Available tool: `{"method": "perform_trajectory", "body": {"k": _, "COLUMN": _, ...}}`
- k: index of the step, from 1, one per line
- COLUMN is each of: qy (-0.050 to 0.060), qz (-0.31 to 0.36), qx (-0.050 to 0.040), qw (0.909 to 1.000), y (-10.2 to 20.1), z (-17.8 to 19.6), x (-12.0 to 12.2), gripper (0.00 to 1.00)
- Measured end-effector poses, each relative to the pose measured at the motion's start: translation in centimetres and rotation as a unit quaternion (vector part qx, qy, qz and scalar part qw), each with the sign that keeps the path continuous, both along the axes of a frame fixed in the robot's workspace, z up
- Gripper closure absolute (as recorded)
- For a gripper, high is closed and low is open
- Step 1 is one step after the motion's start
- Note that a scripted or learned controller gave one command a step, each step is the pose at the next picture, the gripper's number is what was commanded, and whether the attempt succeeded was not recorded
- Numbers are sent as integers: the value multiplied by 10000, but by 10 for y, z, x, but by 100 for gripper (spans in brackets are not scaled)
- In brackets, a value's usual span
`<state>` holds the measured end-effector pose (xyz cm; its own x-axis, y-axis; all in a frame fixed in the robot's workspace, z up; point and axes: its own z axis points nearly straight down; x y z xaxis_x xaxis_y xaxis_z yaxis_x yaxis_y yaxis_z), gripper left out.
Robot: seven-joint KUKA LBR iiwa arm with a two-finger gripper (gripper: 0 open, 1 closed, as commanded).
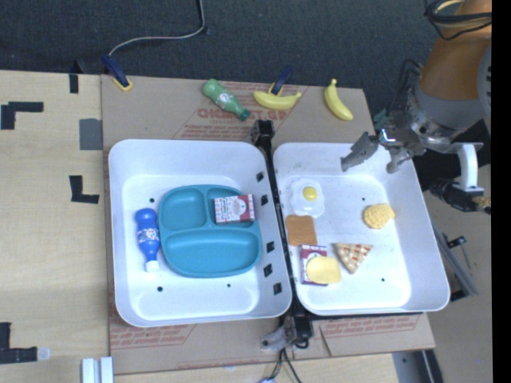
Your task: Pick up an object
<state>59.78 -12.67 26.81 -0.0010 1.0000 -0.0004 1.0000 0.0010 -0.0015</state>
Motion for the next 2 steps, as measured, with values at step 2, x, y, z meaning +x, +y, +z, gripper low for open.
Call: {"method": "perform_trajectory", "body": {"k": 2, "qy": -23, "qz": -6, "qx": -1, "qw": 10000, "y": 32, "z": -181, "x": -12, "gripper": 0}}
